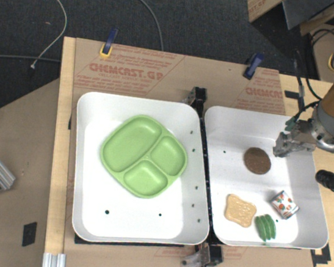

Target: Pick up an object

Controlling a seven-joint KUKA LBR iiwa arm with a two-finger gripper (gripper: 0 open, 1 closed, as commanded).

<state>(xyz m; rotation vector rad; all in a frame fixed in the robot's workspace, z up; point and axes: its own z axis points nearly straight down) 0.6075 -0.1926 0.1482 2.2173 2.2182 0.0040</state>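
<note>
I am hovering my hand over the upper right part of the right bin; I cannot tell how it is set or whether it has hold of anything. The brown round cookie is lying just below and to the left of it. Lower in the same bin are sitting a tan cracker, a green pod and a small red-and-white can. In the left bin a green divided plate is resting.
</note>
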